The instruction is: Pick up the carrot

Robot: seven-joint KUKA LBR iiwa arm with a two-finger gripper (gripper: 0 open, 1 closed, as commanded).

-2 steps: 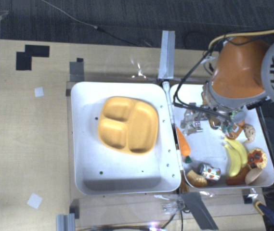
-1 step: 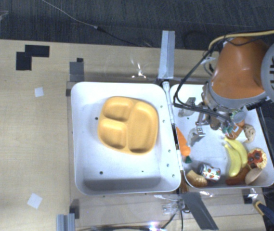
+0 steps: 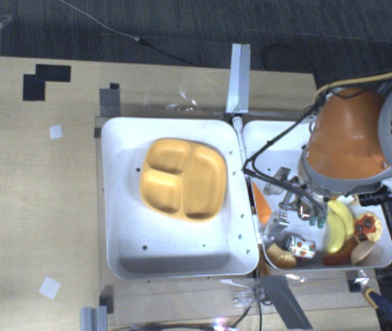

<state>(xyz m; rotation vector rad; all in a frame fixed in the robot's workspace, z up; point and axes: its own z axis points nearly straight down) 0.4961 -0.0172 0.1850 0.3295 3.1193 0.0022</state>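
The carrot (image 3: pixel 262 203) is a slim orange piece lying against the left wall of the right bin (image 3: pixel 271 140), its tip pointing toward the top of the view. My gripper (image 3: pixel 293 210) hangs low over that bin, just right of the carrot, under the arm's orange band (image 3: pixel 346 143). Nothing shows between the gripper and the carrot, and the carrot rests on the bin floor.
In the right bin, a banana (image 3: pixel 339 226), a tan bread-like piece (image 3: pixel 281 256), a small can-like item (image 3: pixel 301 247) and a few other toy foods (image 3: pixel 366 227) crowd the near right corner. A yellow divided plate (image 3: pixel 183 178) sits in the left bin (image 3: pixel 123 219).
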